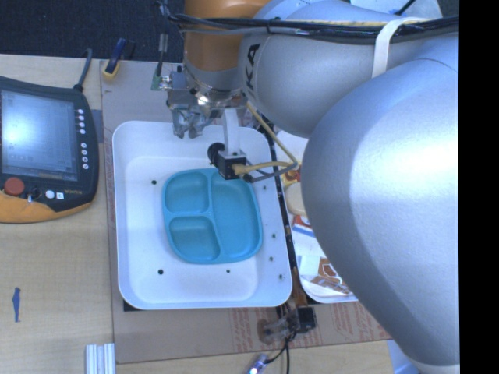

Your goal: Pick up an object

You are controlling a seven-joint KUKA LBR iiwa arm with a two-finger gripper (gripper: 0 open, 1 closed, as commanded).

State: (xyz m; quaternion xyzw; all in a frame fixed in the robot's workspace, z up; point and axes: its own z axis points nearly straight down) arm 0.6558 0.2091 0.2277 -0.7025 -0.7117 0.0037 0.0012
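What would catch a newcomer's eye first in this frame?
The grey arm looms across the right and top, its orange band at top centre. A blue divided tray lies in the middle of the white bin, with the end effector at the bin's far rim, beyond the tray. A teach pendant rests on the bench at the left.

No text can be read (pendant screen (35, 131) too blurred)

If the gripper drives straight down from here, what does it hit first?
The gripper hangs over the far edge of the white bin; it would likely meet that rim or bare floor first, not the blue tray. Depth is unclear.
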